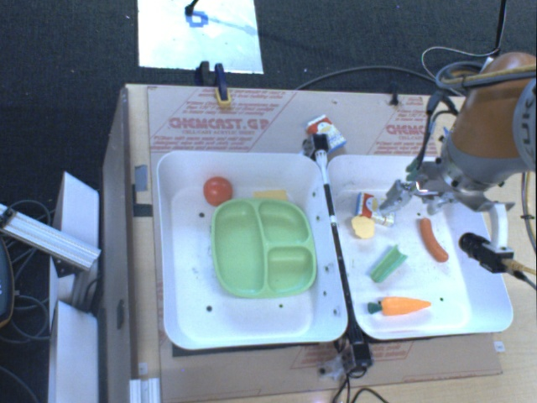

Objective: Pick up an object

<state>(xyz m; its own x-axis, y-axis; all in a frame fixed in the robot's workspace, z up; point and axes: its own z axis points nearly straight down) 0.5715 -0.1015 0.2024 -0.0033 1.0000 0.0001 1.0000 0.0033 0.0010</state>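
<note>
Two shallow white bins side by side at centre frame: left bin [180,225], right bin [491,305]. In the left bin, a green divided plate [262,246] at the middle, a red tomato-like ball [217,190] toward its upper left, a flat yellow piece [270,196] just above the plate's rim. In the right bin, a yellow chunk [362,227] touching or just beside a small red-and-white packet [367,203], a green stick [388,263] below them, an orange carrot [403,306] near the lower edge, a red sausage [433,239] further right. Gripper [389,211] low over the upper part of the right bin, right beside the packet and yellow chunk; fingers slightly spread, nothing visibly between them. Grey arm with orange band [491,128] entering from the upper right, cables looped above. A small carton [325,133] resting at the top of the seam between bins. Beneath the bins, a printed cardboard sheet [252,116]; around it dark carpet, a pale square [197,23] at upper left.
</note>
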